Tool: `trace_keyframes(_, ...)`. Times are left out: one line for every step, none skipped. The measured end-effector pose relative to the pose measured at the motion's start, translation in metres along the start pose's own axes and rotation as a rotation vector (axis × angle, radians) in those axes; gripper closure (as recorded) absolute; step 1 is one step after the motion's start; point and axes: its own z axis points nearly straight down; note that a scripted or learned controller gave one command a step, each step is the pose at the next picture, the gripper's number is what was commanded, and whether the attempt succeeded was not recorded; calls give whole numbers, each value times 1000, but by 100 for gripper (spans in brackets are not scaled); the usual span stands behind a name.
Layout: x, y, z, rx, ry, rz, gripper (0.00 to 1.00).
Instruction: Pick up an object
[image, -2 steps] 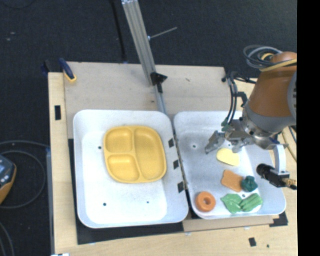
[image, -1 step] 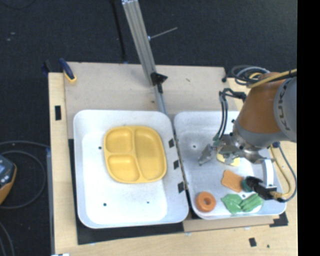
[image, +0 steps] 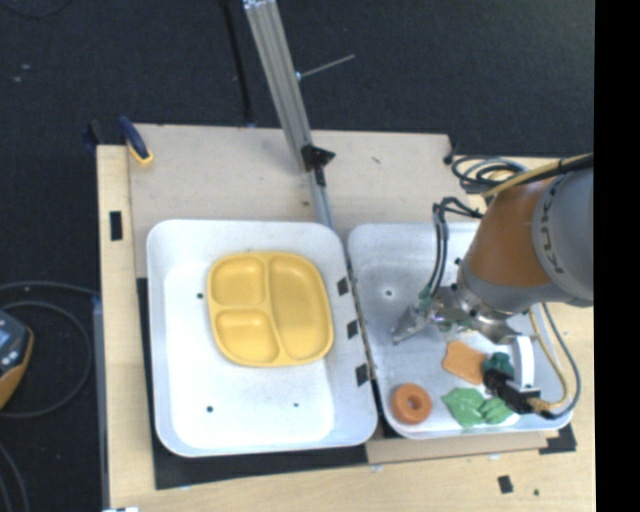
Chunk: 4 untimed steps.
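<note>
The gripper (image: 412, 322) hangs low over the middle of the right bin (image: 385, 262), its thin metal tips pointing left toward the divider between the bins; from this angle I cannot tell how they stand, and nothing shows between them. Just behind it rise the orange band (image: 505, 245) and grey arm (image: 570, 235), with dark cables looping around. Near the gripper, toward the bin's front, lie an orange wedge (image: 464, 361), an orange ring (image: 410, 403) and a crumpled green object (image: 474, 407), all resting on the bin floor. The left bin (image: 180, 400) holds a yellow divided plate (image: 270, 307). Both bins sit on the tan surface (image: 200, 170).
</note>
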Motion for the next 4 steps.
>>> trace_keyframes(-1, 1, 24, -4, 0, 1, 0)
trace_keyframes(-1, 3, 11, -9, 3, 5, 100)
trace_keyframes(-1, 8, -54, -12, -1, -4, 100)
trace_keyframes(-6, 5, -117, -12, -2, -4, 100)
